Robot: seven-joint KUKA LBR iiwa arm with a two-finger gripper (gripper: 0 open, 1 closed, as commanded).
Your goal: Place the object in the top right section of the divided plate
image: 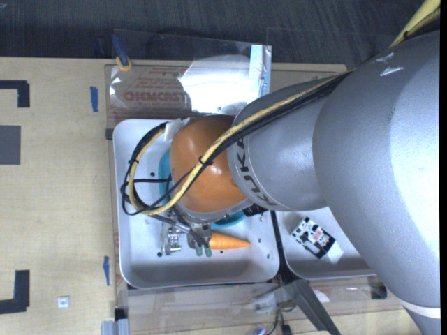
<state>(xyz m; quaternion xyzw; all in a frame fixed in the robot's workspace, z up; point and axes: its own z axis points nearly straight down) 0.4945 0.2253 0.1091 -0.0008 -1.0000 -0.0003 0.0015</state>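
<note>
one carrot lies in the left bin, just beside the gripper. whether it is pinched i cannot tell. the plate is mostly hidden; placing looks undone.

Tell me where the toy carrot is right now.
The toy carrot lies in the left white bin, near its front right corner, just right of the gripper and below the blue plate.

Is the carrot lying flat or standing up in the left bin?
Lying flat. The carrot rests lengthwise on the left bin floor, its pointed tip toward the right, beside the claw.
</note>
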